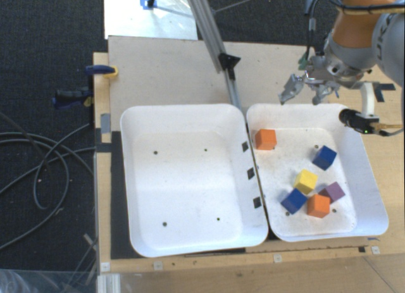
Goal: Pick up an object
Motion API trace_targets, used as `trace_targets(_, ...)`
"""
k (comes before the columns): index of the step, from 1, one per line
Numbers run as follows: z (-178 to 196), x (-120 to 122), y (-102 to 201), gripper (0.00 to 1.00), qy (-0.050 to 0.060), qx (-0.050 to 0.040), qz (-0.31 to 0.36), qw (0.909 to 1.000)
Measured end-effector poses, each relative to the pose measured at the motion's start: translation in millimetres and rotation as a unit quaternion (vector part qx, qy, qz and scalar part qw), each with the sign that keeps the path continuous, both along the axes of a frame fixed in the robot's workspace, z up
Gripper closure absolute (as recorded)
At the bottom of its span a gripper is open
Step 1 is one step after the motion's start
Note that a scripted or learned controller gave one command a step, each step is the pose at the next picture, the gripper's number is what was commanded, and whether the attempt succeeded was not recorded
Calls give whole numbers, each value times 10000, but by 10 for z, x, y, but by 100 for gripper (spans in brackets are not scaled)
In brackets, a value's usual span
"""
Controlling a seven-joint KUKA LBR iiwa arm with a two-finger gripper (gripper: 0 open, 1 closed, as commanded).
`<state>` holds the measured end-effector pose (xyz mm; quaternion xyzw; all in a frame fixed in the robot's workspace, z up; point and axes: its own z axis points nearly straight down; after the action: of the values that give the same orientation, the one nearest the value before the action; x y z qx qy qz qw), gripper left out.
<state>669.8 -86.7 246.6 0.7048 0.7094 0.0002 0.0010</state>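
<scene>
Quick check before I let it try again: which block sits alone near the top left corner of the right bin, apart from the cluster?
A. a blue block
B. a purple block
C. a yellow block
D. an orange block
D: the orange block lies by itself near the right bin's upper left corner, while the yellow block and purple block sit in the cluster lower down.

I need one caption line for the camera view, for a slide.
KUKA arm's gripper hovers open above the right bin, which holds six coloured cubes; nothing sits between its fingers.
</scene>
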Motion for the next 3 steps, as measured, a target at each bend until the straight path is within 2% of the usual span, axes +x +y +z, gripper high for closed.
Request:
trace_targets(1, -1304, -15, -242, 0, -91, -13, -5, 10000)
trace_targets(2, -1532, 203, 12, 0, 83, -39, 2, 10000)
trace_targets(3, -1536, 196, 5, 0, 71, -28, -13, 10000)
